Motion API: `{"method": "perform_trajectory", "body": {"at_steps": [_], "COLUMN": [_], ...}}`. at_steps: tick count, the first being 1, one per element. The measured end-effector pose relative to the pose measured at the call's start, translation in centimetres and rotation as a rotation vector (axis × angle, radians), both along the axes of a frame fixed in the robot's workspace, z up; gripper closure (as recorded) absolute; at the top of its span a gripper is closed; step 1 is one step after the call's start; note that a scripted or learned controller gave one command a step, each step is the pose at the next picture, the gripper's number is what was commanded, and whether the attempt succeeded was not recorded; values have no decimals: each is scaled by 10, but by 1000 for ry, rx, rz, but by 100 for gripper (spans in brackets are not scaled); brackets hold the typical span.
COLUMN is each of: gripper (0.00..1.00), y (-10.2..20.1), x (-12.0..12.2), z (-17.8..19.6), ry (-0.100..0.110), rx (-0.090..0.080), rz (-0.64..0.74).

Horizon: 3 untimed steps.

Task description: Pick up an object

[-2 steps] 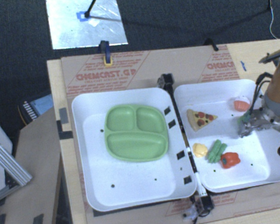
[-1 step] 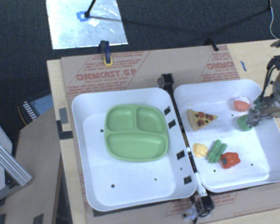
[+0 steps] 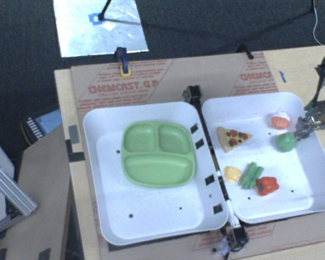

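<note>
Right bin (image 3: 322, 191), smooth white plastic with rounded corners, holds toy food. Nearest camera: glossy red pepper (image 3: 267, 185), ribbed green bean pods (image 3: 251, 175), small yellow lump (image 3: 232, 174). Farther back: round green ball (image 3: 284, 142), flat pizza slice wedge (image 3: 233, 137), orange-and-white piece (image 3: 280, 120). Gripper (image 3: 301, 130) reaches in from right rim, tip just beside green ball; finger state cannot be told. Left bin (image 3: 107, 184) carries pale green three-compartment plate (image 3: 156, 153). Cardboard sheet (image 3: 144, 82) underneath.
</note>
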<state>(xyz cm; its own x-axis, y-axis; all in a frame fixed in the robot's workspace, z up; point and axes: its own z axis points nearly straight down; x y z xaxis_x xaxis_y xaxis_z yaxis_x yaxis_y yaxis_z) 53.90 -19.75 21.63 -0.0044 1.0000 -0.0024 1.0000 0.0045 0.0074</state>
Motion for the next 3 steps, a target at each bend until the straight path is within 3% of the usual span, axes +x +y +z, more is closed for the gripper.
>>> {"method": "perform_trajectory", "body": {"at_steps": [1, 3], "gripper": [100, 100], "y": [0, 101], "x": [1, -5], "z": [18, 34], "ry": [3, 4], "rx": [1, 4], "rz": [0, 6]}}
